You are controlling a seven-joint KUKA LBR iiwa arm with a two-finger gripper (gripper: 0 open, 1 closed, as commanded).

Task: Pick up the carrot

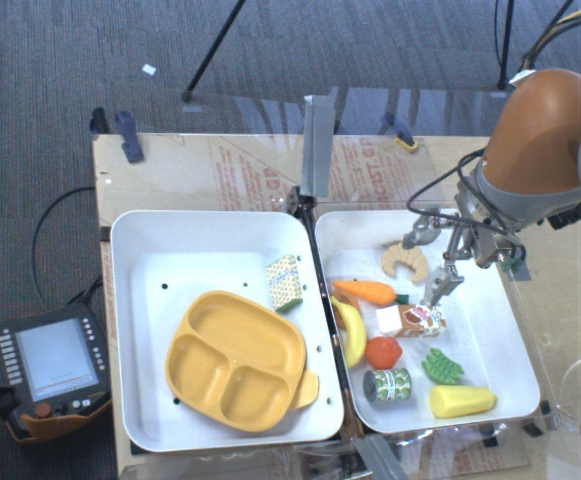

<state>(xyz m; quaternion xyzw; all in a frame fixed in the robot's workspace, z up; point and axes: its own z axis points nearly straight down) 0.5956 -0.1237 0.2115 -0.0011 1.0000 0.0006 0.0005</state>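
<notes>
The orange carrot (367, 291) with a green stub lies in the right bin (500, 313), near its left wall and pointing left to right. My gripper (432, 260) hovers just right of it and a little farther back, fingers spread open with nothing between them. One finger (419, 233) reaches over the back of a croissant. The other finger (443, 285) hangs close above a small white and red box.
The right bin also holds a croissant (403, 261), the white and red box (410, 320), a banana (350, 330), a tomato (383, 352), a can (387, 384), a green vegetable (442, 366) and a yellow piece (460, 400). The left bin (145, 268) holds a yellow divided plate (235, 360) and a small carton (284, 282).
</notes>
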